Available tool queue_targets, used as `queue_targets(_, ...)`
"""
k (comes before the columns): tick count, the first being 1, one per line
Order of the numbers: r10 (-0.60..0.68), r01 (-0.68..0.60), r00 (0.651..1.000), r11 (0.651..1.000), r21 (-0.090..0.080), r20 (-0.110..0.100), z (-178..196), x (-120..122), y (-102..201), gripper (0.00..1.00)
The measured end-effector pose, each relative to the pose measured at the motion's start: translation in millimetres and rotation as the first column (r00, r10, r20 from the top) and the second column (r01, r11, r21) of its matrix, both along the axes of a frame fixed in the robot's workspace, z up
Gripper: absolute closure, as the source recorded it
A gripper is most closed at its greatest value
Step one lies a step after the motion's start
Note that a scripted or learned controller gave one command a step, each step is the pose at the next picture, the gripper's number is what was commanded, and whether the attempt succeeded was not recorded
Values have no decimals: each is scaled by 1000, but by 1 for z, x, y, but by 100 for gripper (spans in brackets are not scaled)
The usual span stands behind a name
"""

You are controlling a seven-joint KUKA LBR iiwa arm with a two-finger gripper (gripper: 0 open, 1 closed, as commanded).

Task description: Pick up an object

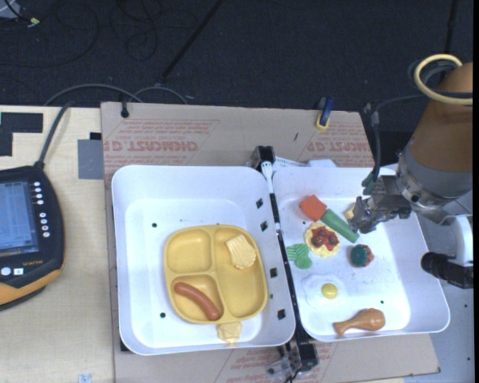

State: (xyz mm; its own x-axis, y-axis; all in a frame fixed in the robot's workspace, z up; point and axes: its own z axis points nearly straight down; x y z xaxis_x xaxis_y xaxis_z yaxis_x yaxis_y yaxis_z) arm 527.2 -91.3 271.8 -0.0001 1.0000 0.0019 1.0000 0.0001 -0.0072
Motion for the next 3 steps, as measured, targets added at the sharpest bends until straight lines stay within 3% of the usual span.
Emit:
queue_targets(1, 7, -6, 1000, 1000, -1, 23, 157, -22, 48, 100)
queue_targets(2, 10, -10, 1000, 1000, 0, 11, 205, -5, 134, 100)
queue_targets(3, 0, 0, 1000, 1000, -3, 0, 170, -39, 113, 100)
